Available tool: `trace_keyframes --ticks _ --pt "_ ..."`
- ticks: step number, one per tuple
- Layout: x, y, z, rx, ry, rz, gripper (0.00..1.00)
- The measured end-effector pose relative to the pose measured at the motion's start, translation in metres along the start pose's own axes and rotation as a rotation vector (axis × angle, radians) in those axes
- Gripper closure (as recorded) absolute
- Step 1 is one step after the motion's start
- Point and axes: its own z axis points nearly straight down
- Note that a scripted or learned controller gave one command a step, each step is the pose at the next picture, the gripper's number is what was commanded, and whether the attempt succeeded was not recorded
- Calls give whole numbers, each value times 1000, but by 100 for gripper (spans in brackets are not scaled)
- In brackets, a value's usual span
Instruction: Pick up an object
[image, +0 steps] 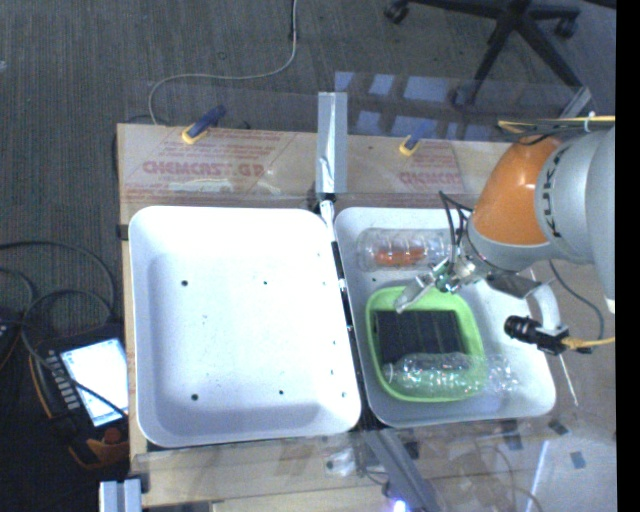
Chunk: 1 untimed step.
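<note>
We see the left bin (240, 320) white with dark specks; the right bin (530, 395) white too; the tray (378, 300) lime green; the block (425, 333) black, ribbed; the bottle (400, 250) clear with orange inside; the arm's band (515, 205) orange.

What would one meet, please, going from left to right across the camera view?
Lit screen on the floor → left white bin → green dish in the right bin → the arm's orange band.
</note>
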Motion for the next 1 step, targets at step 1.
trace_keyframes --ticks 1 --pt "-59 -65 -31 16 12 85 0"
